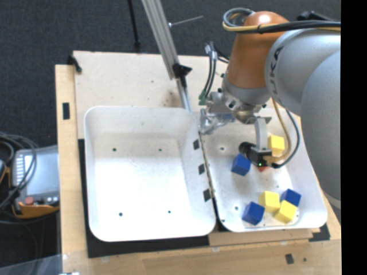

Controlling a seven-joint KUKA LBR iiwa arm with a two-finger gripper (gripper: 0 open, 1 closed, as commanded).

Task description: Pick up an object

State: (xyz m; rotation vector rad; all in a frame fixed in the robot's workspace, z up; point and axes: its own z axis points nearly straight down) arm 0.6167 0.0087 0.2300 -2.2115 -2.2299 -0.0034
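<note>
**Six cubes lie in one bin, ready for picking**

Hanging over the 10 o'clock rim of the right bin (pixel 229 191), the gripper (pixel 211 122) gives nothing away: spread or closed, I cannot tell. Nearest, at its 5 o'clock, sits a lone blue cube (pixel 241 165). It looks light, rigid and smooth-faced, so I'd pinch two opposite flat sides. It has room around it, unlike the huddled cluster (pixel 269 200) near the bin's 5 o'clock.
</note>
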